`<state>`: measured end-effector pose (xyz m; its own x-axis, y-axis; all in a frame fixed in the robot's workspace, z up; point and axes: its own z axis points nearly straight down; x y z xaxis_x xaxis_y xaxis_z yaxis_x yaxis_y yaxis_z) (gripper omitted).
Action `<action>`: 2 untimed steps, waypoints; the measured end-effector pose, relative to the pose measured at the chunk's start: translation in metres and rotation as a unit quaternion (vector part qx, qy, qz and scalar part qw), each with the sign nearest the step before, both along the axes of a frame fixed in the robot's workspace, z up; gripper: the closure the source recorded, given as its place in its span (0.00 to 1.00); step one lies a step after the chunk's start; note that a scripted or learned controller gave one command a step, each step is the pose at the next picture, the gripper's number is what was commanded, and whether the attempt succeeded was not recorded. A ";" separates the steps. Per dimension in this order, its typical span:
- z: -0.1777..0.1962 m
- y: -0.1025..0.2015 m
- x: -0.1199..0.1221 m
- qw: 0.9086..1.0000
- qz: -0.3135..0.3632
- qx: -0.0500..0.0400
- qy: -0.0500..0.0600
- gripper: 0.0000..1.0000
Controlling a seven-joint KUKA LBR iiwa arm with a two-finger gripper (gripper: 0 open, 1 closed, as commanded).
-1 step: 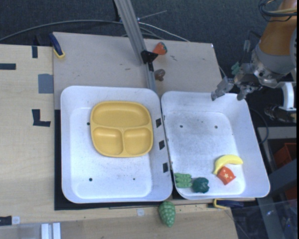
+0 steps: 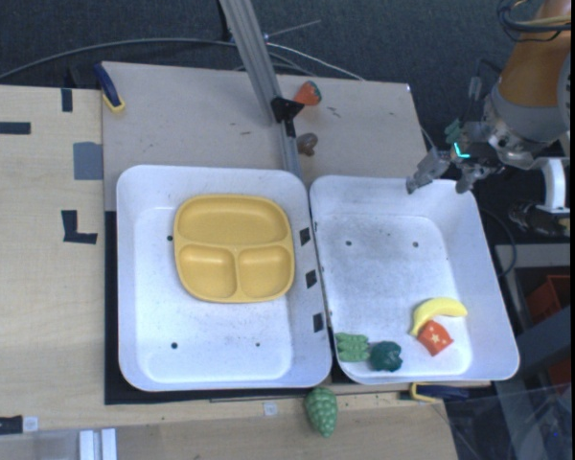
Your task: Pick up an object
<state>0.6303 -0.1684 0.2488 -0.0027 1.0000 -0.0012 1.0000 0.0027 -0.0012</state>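
The right bin (image 2: 479,257) holds its toys near the front corner: a yellow banana (image 2: 439,310), a red block (image 2: 435,338) just below it, a light green piece (image 2: 353,346) and a dark green piece (image 2: 386,356). My gripper (image 2: 440,180) hovers over the bin's far rim, well apart from all of them. Its two fingers are spread open with nothing between them. The grey wrist with the orange band (image 2: 532,75) rises to the upper right.
A yellow divided plate (image 2: 235,247) lies in the left bin (image 2: 134,286). A slanted metal pole (image 2: 254,46) stands behind the bins, with a small orange-red toy (image 2: 309,92) beside it. A green knobbly toy (image 2: 320,410) lies on the bench in front.
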 end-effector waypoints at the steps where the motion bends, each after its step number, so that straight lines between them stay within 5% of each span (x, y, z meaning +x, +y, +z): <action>1: -0.048 0.009 -0.003 1.000 0.000 0.000 0.002 0.00; 2: -0.110 0.003 0.000 1.000 0.000 0.000 0.003 0.00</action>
<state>0.6300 -0.1650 0.1388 -0.0020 1.0000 -0.0006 1.0000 0.0020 -0.0070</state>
